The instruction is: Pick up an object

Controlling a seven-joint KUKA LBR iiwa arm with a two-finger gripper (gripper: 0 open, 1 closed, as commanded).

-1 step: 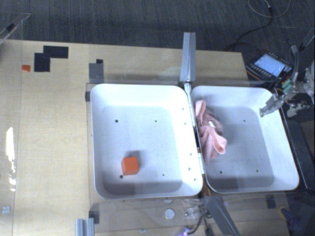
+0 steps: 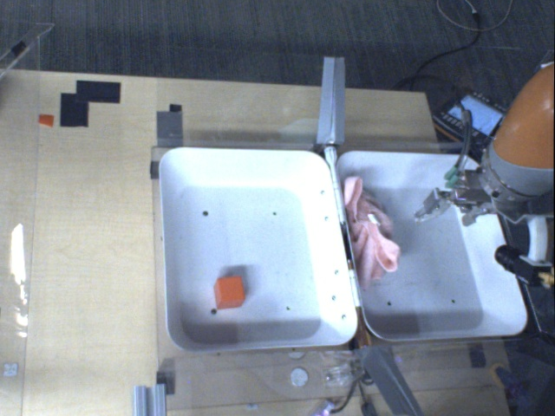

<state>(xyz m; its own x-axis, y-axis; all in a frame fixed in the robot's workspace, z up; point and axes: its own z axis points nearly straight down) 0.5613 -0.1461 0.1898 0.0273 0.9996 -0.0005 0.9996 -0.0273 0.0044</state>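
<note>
lying crumpled along the right bin's (image 2: 451, 319) left wall, the pink cloth (image 2: 368, 239) runs lengthwise from far edge toward the near one. the claw (image 2: 434, 204) hovers to its right, apart from it, grasping nothing; whether it is released or clenched i cannot tell. an orange block (image 2: 230, 292) sits in the left bin (image 2: 243, 167).

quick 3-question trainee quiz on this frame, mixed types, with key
1. True or false: the orange block lies in the left bin.
2. What lies against the divider in the right bin? A) pink cloth B) blue cup C) green ball
3. Fill in: the gripper hangs over the ____ bin.

Key: 1 true. 2 A, the pink cloth. 3 right.
</note>
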